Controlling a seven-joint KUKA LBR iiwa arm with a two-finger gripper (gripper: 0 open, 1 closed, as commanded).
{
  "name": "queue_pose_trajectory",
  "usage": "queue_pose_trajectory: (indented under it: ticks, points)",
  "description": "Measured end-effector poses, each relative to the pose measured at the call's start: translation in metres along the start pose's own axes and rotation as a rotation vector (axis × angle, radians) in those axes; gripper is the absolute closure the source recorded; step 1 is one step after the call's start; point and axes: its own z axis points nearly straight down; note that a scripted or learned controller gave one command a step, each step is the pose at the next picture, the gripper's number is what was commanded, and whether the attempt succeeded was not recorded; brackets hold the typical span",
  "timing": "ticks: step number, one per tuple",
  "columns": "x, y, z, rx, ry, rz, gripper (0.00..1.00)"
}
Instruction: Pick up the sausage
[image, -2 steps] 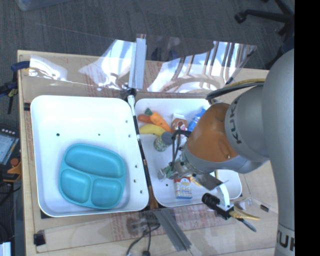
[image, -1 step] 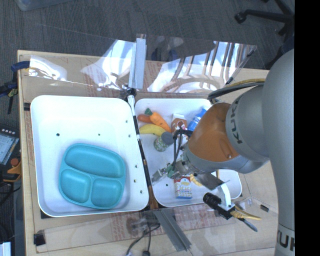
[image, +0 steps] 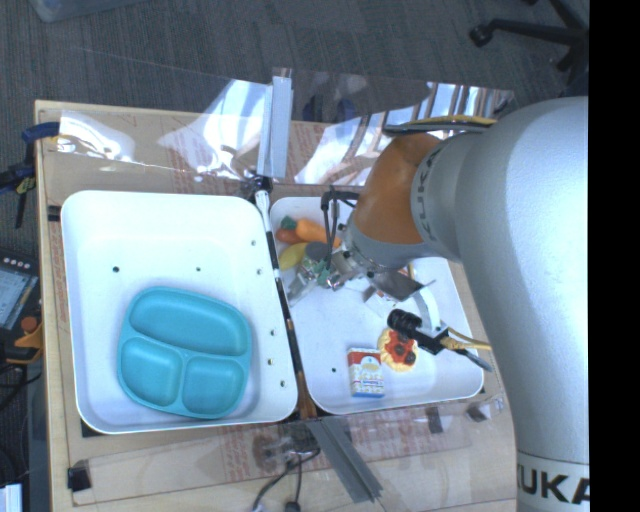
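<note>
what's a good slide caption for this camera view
KUKA arm's hand reaching into the right bin among toy food, blue tray in left bin.

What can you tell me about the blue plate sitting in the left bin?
The blue plate is a turquoise tray with rounded corners, smooth and matte like plastic. Raised ridges split it into three compartments: one long one along the far side and two smaller ones nearer the camera. It lies flat, right side up, on the floor of the left bin, in the near half, turned slightly askew. Nothing lies in it, and only the bin touches it.
</note>
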Motion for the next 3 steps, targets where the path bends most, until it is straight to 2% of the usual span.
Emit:
queue_pose_trajectory:
  ticks: [1,2,3]
  points:
    - [0.031,-0.105,-0.001,0.003,0.003,-0.247,0.0]
    - [-0.017,0.035,0.002,0.001,0.01,0.008,0.0]
    - [-0.015,0.035,-0.007,0.008,0.015,-0.002,1.0]
